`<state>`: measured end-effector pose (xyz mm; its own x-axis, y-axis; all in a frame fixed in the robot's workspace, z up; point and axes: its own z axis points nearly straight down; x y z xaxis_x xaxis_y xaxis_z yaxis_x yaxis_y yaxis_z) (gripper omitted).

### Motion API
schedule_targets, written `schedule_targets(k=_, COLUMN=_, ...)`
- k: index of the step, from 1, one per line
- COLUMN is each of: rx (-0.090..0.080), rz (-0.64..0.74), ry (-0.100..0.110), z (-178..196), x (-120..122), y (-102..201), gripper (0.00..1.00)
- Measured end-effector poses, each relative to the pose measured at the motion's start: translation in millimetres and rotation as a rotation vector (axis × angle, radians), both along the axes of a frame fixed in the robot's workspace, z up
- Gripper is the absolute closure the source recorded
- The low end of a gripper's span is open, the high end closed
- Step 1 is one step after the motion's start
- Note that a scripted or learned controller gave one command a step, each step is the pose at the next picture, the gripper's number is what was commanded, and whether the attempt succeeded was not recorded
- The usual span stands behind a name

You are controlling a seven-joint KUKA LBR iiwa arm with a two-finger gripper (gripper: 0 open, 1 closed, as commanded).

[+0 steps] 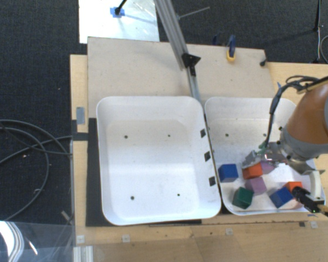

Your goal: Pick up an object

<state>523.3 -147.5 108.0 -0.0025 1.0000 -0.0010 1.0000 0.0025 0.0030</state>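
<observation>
The right bin holds several small blocks near its front. A blue cube lies at the left, a dark green block sits in front of it, and a pale purple block lies between them and the arm. An orange-red block sits right under my gripper, which hangs low over the pile. Another blue block and an orange piece lie toward the front right corner. The wrist hides the fingers' state.
The left bin stands beside the right one, split from it by a rim with black clips. A slanted metal pole rises behind the bins. The arm's orange band overhangs the right bin's right side.
</observation>
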Motion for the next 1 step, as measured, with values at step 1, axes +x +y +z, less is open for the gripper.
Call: schedule_targets(k=1, rx=0.001, rz=0.002, ry=0.0, z=8.9, x=0.2, y=0.5, gripper=1.0)
